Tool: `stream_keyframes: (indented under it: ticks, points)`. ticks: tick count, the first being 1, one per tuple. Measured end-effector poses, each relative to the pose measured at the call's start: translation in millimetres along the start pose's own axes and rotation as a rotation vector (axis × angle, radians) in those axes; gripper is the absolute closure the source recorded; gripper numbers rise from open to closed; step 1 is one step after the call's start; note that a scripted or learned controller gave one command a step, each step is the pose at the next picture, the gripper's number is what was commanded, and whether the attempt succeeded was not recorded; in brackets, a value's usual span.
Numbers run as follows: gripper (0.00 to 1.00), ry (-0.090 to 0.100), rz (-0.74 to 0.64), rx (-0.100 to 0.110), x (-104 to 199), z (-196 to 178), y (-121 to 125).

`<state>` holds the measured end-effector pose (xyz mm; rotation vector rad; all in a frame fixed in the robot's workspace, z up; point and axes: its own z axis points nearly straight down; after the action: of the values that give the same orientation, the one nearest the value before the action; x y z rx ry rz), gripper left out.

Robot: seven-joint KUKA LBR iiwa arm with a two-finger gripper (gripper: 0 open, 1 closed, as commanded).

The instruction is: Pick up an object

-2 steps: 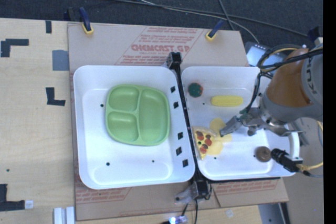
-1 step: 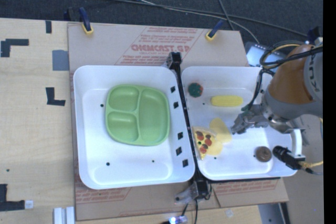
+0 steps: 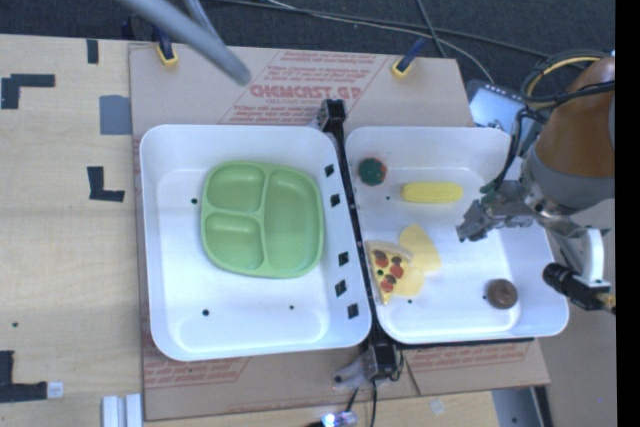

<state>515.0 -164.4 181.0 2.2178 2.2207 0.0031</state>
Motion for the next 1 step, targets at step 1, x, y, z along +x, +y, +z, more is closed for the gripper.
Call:
stream_keyframes:
  ticks: [1]
  points:
    - [1.0, -0.001, 0.001, -0.001, -8.9, -47.4, -0.7]
